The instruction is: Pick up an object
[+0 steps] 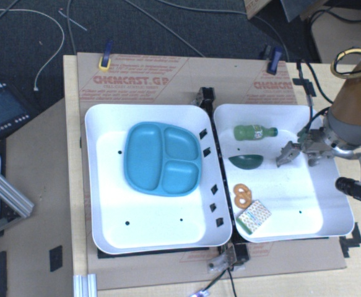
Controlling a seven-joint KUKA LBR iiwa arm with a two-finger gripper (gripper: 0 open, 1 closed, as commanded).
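Over the right bin (329,209), my hand (290,153) hangs spread and holding nothing, just right of the green bottle (254,132) and dark green bowl (247,161), likely lining up a pick, while the pretzel (242,195) and packet (254,216) lie nearer, along the bin's left wall.

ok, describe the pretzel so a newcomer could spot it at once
Look in the right bin, the one without the blue divided plate. Along its left wall, below the dark green bowl and just above the patterned packet, lies the pretzel. It is the only orange-brown, looped thing there.
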